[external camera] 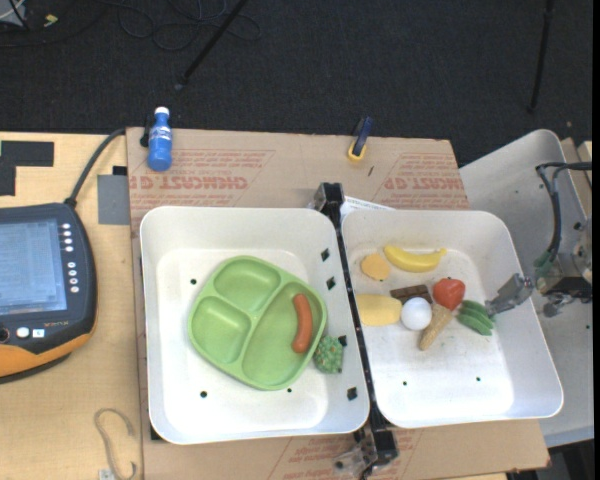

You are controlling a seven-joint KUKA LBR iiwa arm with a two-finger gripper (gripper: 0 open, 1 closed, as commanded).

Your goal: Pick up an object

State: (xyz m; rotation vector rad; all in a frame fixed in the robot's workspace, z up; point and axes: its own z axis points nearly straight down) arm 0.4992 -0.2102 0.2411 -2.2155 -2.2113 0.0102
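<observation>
In the right white bin [520, 388] lies a curved yellow banana [413, 258]; claw [507, 296] state unclear.

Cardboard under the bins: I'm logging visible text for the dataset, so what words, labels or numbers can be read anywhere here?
Cardboard sheet: red print, upside down and mirrored, too blurred to quote.
Teach pendant screen: lines of text, too small to read.
Blue bottle: label unreadable.
Nothing else bears text.

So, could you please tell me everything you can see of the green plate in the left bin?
The green plate looks like plastic, rounded, with three compartments. It lies flat in the left bin, turned at an angle. A red sausage rests in its right compartment, and a small green leafy piece touches its lower right rim.
</observation>
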